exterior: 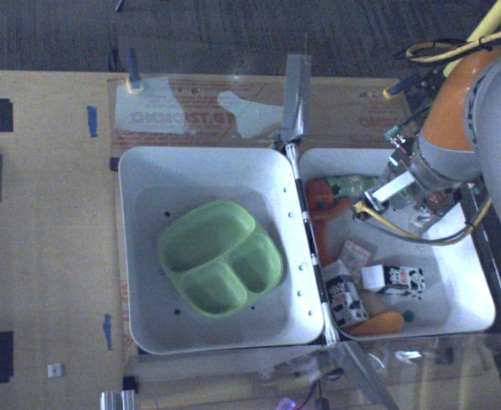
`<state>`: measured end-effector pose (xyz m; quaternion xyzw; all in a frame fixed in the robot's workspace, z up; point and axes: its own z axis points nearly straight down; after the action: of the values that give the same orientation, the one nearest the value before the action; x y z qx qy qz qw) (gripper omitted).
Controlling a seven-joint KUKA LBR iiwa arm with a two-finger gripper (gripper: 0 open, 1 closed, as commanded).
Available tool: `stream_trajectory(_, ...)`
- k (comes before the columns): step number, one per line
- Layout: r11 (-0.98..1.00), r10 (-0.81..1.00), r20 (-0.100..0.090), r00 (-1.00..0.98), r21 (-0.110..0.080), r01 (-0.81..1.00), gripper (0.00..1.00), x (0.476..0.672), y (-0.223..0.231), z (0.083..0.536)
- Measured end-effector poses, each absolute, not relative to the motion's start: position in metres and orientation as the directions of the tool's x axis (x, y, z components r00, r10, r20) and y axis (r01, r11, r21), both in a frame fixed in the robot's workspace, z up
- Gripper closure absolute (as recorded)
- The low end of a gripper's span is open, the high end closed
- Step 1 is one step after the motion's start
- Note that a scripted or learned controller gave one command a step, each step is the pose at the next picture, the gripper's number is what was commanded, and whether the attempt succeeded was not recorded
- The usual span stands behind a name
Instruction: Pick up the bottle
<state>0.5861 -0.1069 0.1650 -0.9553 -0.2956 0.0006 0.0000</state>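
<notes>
A green bottle [350, 183] lies on its side along the far wall of the right bin [477, 301], its right end hidden behind the robot. My gripper [415, 205] hangs low over the far middle of that bin, just right of the bottle. The grey arm with its orange band [460, 114] comes in from the upper right and covers the bin's far right corner.
A red-orange toy [319, 196] sits against the right bin's left wall. A small packet [356, 252], two cow-patterned cartons [344, 299] [402, 278] and a carrot [379, 323] lie toward the front. The left bin [139, 186] holds a green divided plate [221, 257].
</notes>
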Motion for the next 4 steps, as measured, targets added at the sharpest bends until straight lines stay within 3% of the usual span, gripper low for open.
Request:
stream_trajectory(1, -0.520, 0.854, -0.001, 0.520, -0.005, 0.854, 0.00, 0.510, 0.010, 0.184)
stream_trajectory(2, -0.297, 0.955, -0.001, 0.297, -0.005, 0.955, 0.00, 0.485, 0.126, 0.167)
stream_trajectory(3, -0.668, 0.744, -0.001, 0.668, -0.002, 0.744, 0.00, 0.479, 0.181, 0.088)
stream_trajectory(4, -0.671, 0.741, -0.007, 0.671, -0.010, 0.741, 1.00, 0.477, 0.180, 0.099)
